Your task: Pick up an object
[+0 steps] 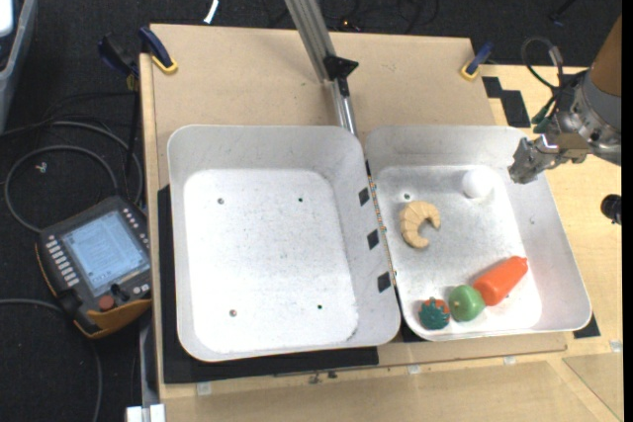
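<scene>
The right bin [542, 212] holds a tan croissant-shaped piece [420, 222] near its left side and a small white ball [477, 183] toward the back. Along its front lie an orange carrot [500, 278], a green ball [466, 303] and a small teal object [433, 314]. My gripper [527, 161] hangs over the bin's right rim, to the right of the white ball and apart from it. Nothing shows between its tips.
The left bin [188, 163] lies beside the right one. A metal pole [302, 0] slants from the back down to the gap between the bins. A teach pendant [96, 257] lies on the floor at the left. Clamps sit at the bench's back corners.
</scene>
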`<state>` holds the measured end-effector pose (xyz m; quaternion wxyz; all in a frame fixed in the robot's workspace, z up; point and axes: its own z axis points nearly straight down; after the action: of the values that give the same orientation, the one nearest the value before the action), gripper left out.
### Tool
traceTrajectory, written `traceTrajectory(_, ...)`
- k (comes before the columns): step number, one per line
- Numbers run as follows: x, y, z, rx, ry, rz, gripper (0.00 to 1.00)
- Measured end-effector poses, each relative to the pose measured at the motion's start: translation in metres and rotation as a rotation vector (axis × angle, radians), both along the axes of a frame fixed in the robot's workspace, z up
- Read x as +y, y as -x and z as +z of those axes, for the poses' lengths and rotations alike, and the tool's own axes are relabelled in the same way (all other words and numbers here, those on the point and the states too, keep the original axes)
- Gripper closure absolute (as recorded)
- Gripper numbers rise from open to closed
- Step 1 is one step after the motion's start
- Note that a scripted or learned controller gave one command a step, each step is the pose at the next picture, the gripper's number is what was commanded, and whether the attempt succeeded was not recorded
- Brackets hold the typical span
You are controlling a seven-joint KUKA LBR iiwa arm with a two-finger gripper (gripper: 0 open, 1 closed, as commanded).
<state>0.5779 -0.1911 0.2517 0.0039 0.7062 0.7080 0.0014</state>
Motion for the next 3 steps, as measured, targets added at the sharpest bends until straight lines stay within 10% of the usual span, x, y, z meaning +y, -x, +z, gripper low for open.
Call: traceTrajectory(3, 0.173, 0.018, -0.012, 0.010, -0.005, 0.006, 1.00)
